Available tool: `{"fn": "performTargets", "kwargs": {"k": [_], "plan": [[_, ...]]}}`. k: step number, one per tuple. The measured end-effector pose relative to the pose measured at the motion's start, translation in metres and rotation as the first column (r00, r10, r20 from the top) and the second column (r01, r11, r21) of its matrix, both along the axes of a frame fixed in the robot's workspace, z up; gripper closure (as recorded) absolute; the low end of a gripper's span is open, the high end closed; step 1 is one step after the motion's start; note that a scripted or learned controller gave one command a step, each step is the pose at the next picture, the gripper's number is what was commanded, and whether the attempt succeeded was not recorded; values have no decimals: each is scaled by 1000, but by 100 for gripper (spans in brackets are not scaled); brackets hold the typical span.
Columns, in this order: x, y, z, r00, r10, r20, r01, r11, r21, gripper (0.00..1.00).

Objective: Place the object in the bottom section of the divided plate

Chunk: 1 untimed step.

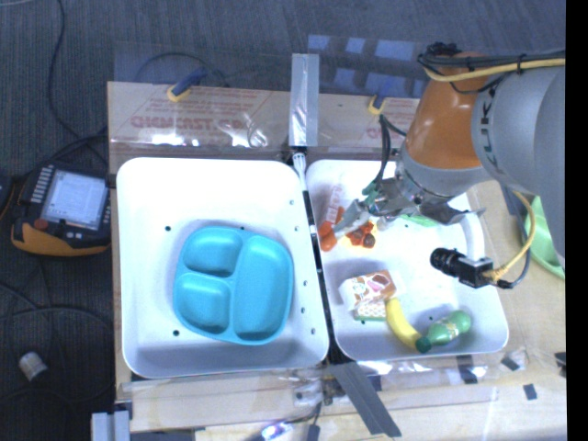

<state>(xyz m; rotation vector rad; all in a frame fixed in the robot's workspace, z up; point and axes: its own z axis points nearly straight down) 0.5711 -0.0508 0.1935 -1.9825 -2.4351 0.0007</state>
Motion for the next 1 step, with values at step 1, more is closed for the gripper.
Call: {"fn": "performTargets", "kwargs": {"k": [1], "plan": [[-5, 100, -11, 994, -110, -2, 110, 994, -1, 100]]}}
